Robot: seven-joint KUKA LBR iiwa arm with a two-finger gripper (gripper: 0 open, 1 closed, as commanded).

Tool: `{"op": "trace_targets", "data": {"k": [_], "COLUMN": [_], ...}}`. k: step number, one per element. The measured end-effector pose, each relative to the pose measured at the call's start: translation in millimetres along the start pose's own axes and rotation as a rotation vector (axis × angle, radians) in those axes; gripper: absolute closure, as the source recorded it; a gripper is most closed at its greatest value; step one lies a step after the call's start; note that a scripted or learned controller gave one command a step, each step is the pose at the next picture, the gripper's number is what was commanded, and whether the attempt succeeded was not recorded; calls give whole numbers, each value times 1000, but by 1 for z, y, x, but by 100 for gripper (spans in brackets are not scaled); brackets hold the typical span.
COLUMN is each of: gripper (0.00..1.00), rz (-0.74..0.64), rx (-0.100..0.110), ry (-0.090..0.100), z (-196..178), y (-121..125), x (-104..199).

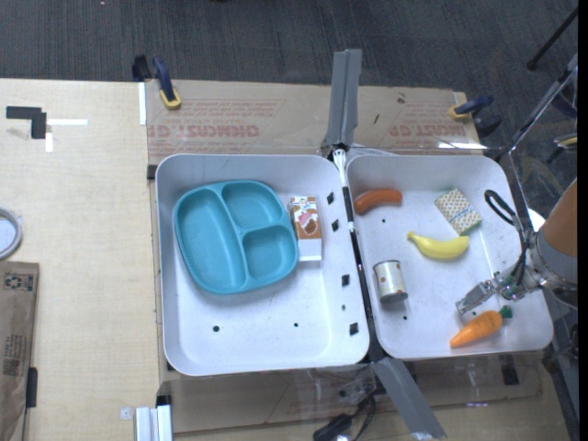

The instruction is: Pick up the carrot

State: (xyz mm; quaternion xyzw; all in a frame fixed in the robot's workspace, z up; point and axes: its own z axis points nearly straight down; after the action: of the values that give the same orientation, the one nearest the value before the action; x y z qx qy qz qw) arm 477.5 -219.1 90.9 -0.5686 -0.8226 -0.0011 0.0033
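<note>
Camera view: hand [484, 294] just above carrot [477, 330], fingers indistinct.

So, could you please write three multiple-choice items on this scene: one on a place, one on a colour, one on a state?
1. Where does the carrot lie?
A. right bin, near corner
B. on the tray
C. left bin

2. What colour is the divided tray?
A. red
B. blue
C. yellow

3. How does the metal can stand to the banana?
A. stacked on it
B. inside it
C. apart from it

Answers: 1 A, it lies in the right bin, just below the gripper. 2 B, the tray is plainly blue. 3 C, white floor shows between them.
</note>
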Motion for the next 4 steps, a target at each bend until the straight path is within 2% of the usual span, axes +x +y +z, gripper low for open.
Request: {"op": "trace_targets", "data": {"k": [1,2,3,4], "gripper": [100,0,0,100], "rz": [3,2,-5,-2], "rx": [-1,-1,-2,-2], "ry": [-3,-2,-1,-3], "z": [-9,-9,0,-9], "y": [0,1,1,1], "x": [-1,0,0,-1]}}
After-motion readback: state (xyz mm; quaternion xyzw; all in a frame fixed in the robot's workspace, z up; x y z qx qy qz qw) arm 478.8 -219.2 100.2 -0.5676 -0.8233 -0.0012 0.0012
